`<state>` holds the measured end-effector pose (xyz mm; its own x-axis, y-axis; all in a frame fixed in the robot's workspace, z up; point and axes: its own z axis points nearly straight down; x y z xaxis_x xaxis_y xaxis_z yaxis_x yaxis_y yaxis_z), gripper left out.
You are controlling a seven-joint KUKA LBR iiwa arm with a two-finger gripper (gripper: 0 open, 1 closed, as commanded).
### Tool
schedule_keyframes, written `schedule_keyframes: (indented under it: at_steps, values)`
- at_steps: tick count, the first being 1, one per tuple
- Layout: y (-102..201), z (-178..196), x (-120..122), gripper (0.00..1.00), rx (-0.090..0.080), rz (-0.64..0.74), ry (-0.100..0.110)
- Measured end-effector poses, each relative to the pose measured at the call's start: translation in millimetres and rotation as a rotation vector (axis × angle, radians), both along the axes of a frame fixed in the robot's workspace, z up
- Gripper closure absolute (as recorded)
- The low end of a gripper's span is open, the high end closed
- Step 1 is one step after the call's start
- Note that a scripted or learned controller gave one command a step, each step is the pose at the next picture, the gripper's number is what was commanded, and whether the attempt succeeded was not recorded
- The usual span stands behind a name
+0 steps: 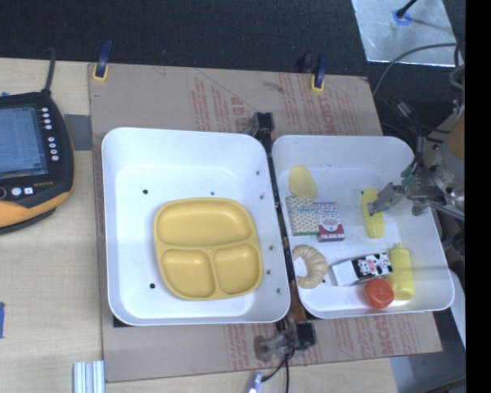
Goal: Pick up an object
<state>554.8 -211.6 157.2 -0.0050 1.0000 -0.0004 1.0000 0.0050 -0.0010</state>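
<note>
Grey metal end effector [386, 199], reaching in from the right over the right bin [344, 147]; its dark fingers point left and down toward the bin floor. Whether they are spread or closed, I cannot tell from here. Nothing visibly sits between them.

Yellow stick-shaped piece [372, 213]: lies just beside the fingertips, on the bin floor, lengthwise front to back.

Pale yellow cup-like item [303, 182]: near the bin's left wall, toward the back.

Patterned flat packet [312, 216]: in front of the cup, with a small red-and-white box [331, 232] touching its right front corner.

Tan ring, doughnut-shaped [309, 265]: at the front left of the bin, against the wall.

Black-and-white carton [362, 268]: lying on its side, just right of the ring.

Yellow bottle [402, 270]: lying beside the carton, to its right.

Red ball-like item [379, 294]: at the front edge, touching the bottle.

Left bin [123, 219]: white, holds a yellow divided tray [207, 246] with three compartments, set flat near the middle.

Brown cardboard sheet [188, 97]: under both bins, clamped at the back on the worktop [41, 301].

Orange-backed control tablet [20, 162]: far left on the worktop, well apart from the bins.
</note>
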Motion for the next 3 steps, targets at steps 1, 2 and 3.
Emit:
schedule_keyframes:
  at_steps: [1,2,3]
  values:
    - [0,-66,40,0.0,-0.001,0.001,0.003]
    - [-2,-55,40,1.0,-0.002,0.004,0.002]
    - [51,-65,78,1.0,-0.001,0.001,0.001]
